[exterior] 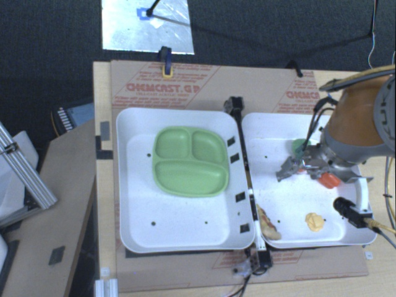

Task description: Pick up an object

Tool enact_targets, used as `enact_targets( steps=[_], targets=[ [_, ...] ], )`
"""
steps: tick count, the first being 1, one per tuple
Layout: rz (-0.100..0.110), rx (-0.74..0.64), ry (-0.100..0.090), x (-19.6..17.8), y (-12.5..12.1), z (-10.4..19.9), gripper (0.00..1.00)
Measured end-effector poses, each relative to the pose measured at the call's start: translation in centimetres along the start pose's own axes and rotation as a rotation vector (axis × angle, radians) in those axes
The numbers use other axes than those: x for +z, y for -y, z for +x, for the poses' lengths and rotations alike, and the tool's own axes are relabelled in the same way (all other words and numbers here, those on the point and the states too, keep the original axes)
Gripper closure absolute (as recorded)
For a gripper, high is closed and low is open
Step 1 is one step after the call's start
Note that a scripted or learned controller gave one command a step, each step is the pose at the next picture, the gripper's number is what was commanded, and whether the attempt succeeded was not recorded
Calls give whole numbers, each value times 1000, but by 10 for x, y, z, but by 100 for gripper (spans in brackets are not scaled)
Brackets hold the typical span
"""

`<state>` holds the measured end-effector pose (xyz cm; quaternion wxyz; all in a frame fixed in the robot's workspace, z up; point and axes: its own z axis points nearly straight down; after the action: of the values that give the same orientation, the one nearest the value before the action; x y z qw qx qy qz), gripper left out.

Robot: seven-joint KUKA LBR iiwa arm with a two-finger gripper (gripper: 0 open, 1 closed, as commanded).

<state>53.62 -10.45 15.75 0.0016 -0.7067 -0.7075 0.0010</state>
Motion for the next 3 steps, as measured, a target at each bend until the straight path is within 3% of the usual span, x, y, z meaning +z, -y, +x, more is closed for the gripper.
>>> enact_targets(
  steps=[1,2,3],
  targets=[
    [0,0,-1,59,-3,8,0],
    [-5,0,1,45,-4,7,100],
    [-11,-2,2,-15,-9,-1,100]
  ],
)
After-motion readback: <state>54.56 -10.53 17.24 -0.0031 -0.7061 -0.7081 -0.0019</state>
